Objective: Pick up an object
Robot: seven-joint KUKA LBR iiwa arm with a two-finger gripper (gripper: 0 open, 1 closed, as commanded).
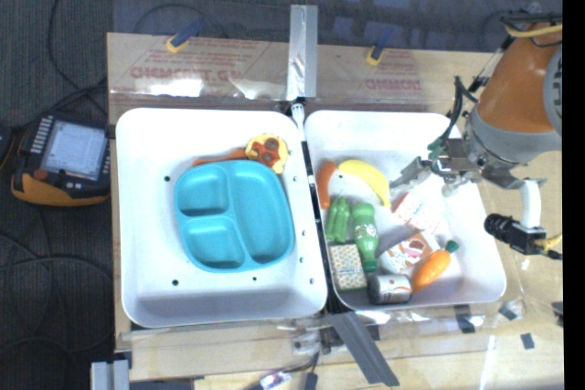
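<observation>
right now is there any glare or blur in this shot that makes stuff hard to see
Camera view: the clear sheet behind the bins reflects light and washes out its red print; the white bin walls are bright, near blown out; the gripper is small and soft, so its fingers blur into the packet below; the blue tray and banana read sharply.

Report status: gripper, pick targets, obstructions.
Gripper over right bin, nothing visibly held. Banana, carrot, green bottle packed close. Blue tray in left bin.
</observation>
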